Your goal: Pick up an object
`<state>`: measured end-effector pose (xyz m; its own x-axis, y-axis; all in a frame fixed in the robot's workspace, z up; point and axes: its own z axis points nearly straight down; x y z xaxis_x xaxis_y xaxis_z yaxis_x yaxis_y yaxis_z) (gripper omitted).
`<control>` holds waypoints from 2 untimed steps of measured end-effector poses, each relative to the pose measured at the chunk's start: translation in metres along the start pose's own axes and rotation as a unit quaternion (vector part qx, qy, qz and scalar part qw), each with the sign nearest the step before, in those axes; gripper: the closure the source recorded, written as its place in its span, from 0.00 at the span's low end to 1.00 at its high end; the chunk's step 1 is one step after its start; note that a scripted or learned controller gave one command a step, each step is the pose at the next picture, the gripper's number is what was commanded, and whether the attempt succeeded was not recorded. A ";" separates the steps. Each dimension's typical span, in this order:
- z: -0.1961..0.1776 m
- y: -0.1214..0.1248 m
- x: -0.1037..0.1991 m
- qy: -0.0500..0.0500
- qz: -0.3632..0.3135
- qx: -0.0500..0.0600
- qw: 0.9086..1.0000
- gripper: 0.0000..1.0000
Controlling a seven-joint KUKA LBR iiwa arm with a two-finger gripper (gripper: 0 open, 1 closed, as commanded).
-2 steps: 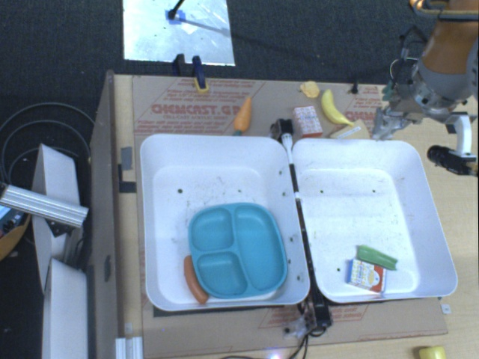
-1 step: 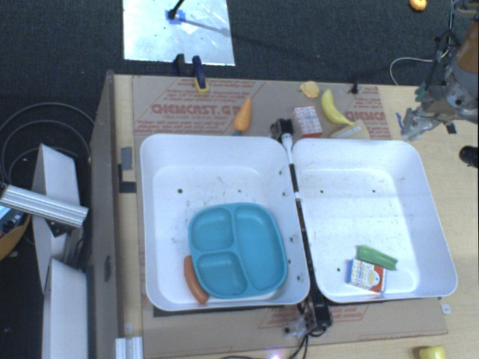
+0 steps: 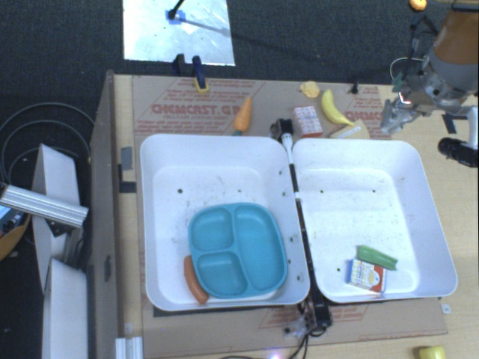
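In the right bin (image 3: 419,200), a small carton (image 3: 366,276) and a green packet (image 3: 376,257) are seen near its front, touching. A blue divided plate (image 3: 236,250) and an orange sausage (image 3: 194,279) lie in the left bin (image 3: 172,170). The gripper (image 3: 394,116) hangs beyond the right bin's far edge; its state cannot be told.

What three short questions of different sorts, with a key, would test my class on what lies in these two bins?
1. True or false: the blue three-compartment plastic tray lies in the right white bin.
2. Which lies beside the tray's near left corner? A) yellow banana B) orange sausage-shaped toy C) green block
3. Fill in: the grey arm's gripper hangs beyond the right bin's far ___ corner.

Key: 1 false, it lies in the left white bin; 2 B; 3 right.
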<state>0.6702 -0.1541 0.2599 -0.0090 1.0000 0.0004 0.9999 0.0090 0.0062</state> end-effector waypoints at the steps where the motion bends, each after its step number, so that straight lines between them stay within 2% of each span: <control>1: 0.021 -0.001 0.036 0.000 0.001 0.002 1.000 1.00; 2: 0.024 -0.050 -0.035 -0.002 0.007 0.003 1.000 1.00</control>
<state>0.6204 -0.1893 0.2361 0.0054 1.0000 -0.0026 1.0000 -0.0054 -0.0002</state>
